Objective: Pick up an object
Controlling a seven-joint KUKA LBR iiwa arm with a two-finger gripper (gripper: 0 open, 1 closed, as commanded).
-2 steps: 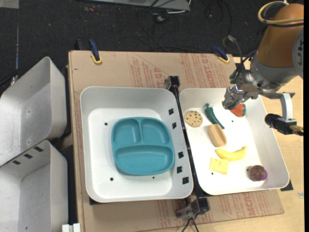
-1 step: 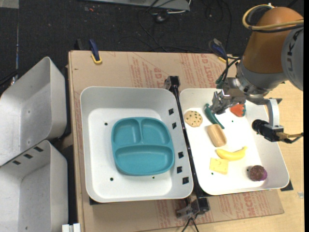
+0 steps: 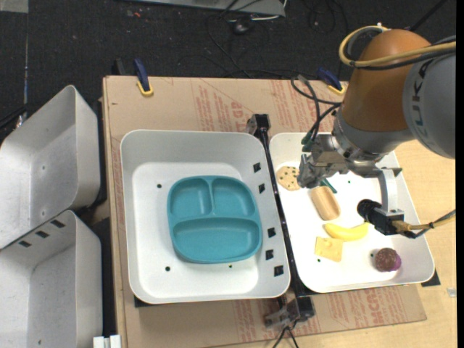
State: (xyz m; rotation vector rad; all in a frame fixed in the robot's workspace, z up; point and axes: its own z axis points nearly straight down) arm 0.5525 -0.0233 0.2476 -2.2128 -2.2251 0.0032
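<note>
Risk of a missed or nudged grasp: gripper (image 3: 313,174) low in the right bin (image 3: 417,227), finger state impossible to tell, beside a cookie (image 3: 288,177) and just above a tan bread roll (image 3: 325,203). Crowded neighbours too: banana (image 3: 346,230), cheese wedge (image 3: 328,249), purple fruit (image 3: 386,259). Teal divided plate (image 3: 214,220) apart in the left bin (image 3: 138,194).

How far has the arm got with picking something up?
Done: the arm has reached into the right bin, and its gripper sits low between the cookie and the bread roll. In hand: nothing visibly. Left: grasping and lifting an item; the banana, cheese and purple fruit lie untouched.
</note>
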